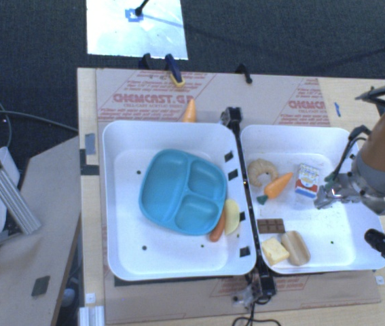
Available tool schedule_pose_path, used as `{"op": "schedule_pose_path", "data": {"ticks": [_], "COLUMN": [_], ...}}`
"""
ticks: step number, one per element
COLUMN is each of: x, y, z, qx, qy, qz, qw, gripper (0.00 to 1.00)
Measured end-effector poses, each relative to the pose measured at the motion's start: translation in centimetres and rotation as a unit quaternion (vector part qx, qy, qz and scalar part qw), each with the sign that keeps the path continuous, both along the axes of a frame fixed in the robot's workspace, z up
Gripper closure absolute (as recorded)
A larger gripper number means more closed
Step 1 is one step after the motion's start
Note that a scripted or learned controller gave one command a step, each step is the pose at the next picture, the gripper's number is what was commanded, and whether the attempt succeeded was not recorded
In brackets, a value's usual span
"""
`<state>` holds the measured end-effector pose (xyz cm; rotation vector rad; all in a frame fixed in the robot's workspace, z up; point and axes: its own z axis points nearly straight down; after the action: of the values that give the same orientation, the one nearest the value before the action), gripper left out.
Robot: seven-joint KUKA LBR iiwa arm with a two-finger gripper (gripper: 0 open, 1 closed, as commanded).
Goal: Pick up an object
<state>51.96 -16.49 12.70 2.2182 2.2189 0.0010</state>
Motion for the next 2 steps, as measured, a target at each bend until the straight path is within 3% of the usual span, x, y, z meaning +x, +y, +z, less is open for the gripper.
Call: {"op": "schedule_pose_path", "data": {"ticks": [1, 2], "x": [9.29, 8.87], "y": [-2.72, -2.64], "z": [1.11, 0.95], "qx": [-0.0010, 0.0006], "qy": [-0.004, 0.000], "qz": [0.003, 0.003], "qw": [1.0000, 1.0000], "gripper": [1.00, 0.00]}}
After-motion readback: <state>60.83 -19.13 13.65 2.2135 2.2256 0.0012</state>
